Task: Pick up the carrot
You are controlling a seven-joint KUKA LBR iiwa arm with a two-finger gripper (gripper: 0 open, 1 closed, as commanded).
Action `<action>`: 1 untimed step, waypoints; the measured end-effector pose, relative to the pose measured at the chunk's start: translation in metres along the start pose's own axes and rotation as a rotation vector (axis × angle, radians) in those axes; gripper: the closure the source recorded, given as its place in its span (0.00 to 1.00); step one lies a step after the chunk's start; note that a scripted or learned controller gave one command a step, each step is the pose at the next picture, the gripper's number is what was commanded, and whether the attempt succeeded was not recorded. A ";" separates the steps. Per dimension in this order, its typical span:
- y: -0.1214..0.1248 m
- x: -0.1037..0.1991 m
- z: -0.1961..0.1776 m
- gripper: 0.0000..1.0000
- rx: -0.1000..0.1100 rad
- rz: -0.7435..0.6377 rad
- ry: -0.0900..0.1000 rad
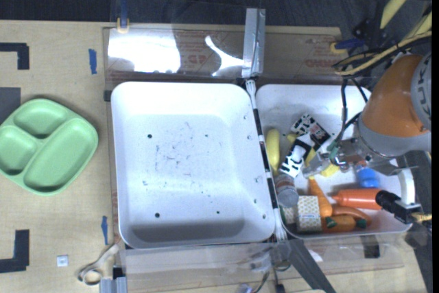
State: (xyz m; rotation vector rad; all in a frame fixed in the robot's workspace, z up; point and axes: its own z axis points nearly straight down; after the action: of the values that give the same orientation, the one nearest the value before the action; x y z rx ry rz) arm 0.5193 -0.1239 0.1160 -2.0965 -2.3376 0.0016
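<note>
Arm [394, 106] overhangs the right bin [274, 96], partly hiding the carrot [357, 198]; end effector [341, 156] state indiscernible amid clutter.

The worktop [48, 44] looks like pale, matt wood with a fine grain. The left bin [185, 147] is smooth white plastic with a dull sheen, scuffed with faint bluish marks on its floor; the right bin [281, 98] has the same white plastic finish. On the far side, a clear plastic sheet [171, 44] throws back bright glare. The green divided tray [44, 146] at left is smooth, softly glossy plastic. The carrot [357, 198] has a shiny orange skin, like moulded plastic. The arm [398, 106] wears a satin orange shell above grey metal.
</note>
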 end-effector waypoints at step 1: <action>-0.020 -0.002 -0.043 0.00 -0.001 -0.114 -0.001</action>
State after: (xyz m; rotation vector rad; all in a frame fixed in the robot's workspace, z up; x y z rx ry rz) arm 0.4995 -0.1284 0.1588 -1.9602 -2.4542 0.0015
